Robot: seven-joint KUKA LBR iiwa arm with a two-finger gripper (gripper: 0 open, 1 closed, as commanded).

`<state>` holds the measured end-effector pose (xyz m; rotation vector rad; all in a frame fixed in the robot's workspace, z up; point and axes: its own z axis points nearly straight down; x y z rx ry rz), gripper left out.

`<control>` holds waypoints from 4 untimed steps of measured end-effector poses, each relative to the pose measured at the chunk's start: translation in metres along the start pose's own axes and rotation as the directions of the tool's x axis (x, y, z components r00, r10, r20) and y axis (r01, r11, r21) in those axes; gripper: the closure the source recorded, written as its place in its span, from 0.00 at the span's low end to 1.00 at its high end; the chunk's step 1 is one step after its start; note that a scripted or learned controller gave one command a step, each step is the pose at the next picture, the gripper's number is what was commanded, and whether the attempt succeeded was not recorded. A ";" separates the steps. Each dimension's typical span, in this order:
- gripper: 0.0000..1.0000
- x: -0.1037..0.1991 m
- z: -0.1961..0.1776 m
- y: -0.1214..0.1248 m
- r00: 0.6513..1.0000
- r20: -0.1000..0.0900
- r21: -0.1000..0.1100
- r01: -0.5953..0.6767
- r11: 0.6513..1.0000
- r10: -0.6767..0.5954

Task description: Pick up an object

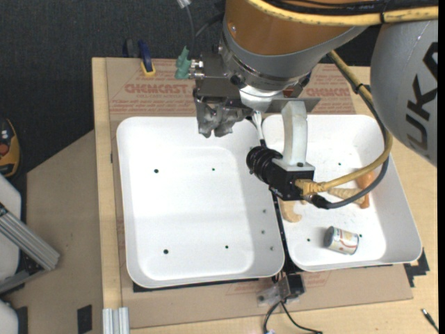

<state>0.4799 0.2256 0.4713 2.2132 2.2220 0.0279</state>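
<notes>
white bins point(188, 256) smooth glossy plastic; bench board point(111, 117) matt cardboard; small can point(341, 240) shiny metal.

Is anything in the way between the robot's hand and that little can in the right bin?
Yes. The hand hangs over the left bin, and the little can lies far off in the right bin. The bins' touching rims and a black cable fitting sit between them.
</notes>
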 end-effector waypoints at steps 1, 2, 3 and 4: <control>1.00 -0.003 0.142 -0.003 1.000 0.015 0.030 -0.006 1.000 0.006; 1.00 -0.001 0.001 0.000 1.000 0.001 0.001 -0.002 1.000 0.002; 1.00 -0.003 0.161 -0.006 1.000 0.017 0.033 -0.006 0.999 0.006; 1.00 -0.001 -0.031 0.000 1.000 -0.001 -0.003 -0.002 1.000 0.002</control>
